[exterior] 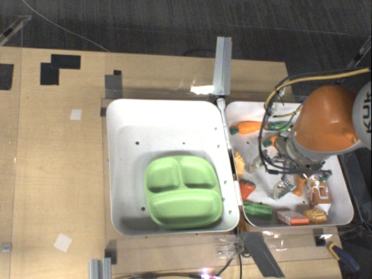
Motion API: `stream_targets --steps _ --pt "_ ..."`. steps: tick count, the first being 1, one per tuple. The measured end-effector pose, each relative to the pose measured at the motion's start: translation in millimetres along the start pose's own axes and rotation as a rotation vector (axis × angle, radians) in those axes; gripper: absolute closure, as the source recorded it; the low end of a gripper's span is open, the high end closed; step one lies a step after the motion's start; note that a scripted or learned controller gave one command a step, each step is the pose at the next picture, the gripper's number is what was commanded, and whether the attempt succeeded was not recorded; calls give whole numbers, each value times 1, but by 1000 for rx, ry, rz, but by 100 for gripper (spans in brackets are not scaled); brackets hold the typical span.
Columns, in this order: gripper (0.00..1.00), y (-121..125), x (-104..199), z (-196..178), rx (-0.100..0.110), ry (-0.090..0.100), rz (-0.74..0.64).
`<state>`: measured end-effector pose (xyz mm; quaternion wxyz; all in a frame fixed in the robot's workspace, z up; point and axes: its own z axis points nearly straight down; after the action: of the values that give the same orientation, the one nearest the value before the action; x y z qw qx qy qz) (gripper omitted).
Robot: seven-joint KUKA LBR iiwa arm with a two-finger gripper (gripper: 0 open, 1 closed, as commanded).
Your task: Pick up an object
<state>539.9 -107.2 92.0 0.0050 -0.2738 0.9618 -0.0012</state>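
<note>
So the grey arm with the orange band hangs over the right shallow white bin, and its gripper sits low among the clutter there. Can't tell if the fingers are clenched or released, too much wiring in the way. Around it: an orange carrot-shaped toy at the far side, a dark green cucumber-like piece at the near edge, a pinkish flat block beside that. The left white bin holds a lime green plastic divided tray. Both sit on the tan wooden worktop.
</note>
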Motion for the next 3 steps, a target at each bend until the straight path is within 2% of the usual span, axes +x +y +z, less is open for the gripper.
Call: stream_targets --steps 1,2,3 --pt "0 18 -8 -1 9 -2 -135" --pt "100 17 -12 -13 15 -10 -137" --pt "100 -10 11 -67 1 0 -331"
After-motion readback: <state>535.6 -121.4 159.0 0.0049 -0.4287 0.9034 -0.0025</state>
